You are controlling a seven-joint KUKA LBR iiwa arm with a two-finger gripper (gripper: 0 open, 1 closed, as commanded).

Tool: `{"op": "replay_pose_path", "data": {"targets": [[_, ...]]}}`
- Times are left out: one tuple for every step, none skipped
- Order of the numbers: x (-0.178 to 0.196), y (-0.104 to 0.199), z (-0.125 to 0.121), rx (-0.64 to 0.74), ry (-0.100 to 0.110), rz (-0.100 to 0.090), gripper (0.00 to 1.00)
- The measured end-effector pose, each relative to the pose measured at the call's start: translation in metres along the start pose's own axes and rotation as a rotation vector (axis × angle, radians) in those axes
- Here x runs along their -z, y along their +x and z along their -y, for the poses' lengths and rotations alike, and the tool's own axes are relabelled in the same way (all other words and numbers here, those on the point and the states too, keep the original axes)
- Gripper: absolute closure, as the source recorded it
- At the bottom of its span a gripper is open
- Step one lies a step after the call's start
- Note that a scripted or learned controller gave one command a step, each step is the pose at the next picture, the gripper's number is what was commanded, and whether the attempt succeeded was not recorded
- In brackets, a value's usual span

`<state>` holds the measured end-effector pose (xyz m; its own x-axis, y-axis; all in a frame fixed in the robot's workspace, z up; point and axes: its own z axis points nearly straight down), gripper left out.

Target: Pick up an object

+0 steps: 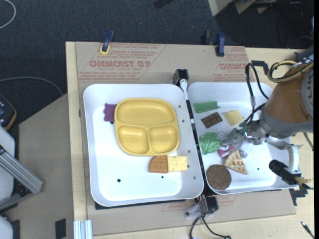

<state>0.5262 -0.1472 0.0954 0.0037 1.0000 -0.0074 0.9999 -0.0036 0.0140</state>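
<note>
My gripper (pixel 233 141) is low in the right bin (pixel 259 91), reaching in from the right among the toy foods. It sits just above a pizza slice (pixel 235 162) and right of a green leafy piece (pixel 210 143). A small pinkish-grey object lies at its tips; whether it is gripped I cannot tell. Nearby lie a brown chocolate bar (pixel 211 119), a yellow cheese piece (pixel 233 117), a green pod (pixel 206 106) and a round brown cookie (pixel 218 177).
The left bin (pixel 99 148) holds a yellow divided plate (pixel 147 126), a purple piece (pixel 109 112) at its left, and a brown waffle (pixel 159 164) beside a yellow cracker (pixel 177 164). Black cables loop over the arm's wrist at the right.
</note>
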Motion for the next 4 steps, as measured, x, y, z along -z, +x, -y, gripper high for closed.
{"op": "replay_pose_path", "data": {"targets": [[0.015, -0.003, -0.006, -0.001, -0.024, 0.011, 1.00], [0.070, -0.013, -0.012, 0.004, 0.007, -0.005, 1.00], [0.123, -0.014, -0.015, 0.005, 0.007, -0.005, 1.00], [0.134, 0.030, -0.028, 0.009, 0.009, -0.007, 1.00]]}}
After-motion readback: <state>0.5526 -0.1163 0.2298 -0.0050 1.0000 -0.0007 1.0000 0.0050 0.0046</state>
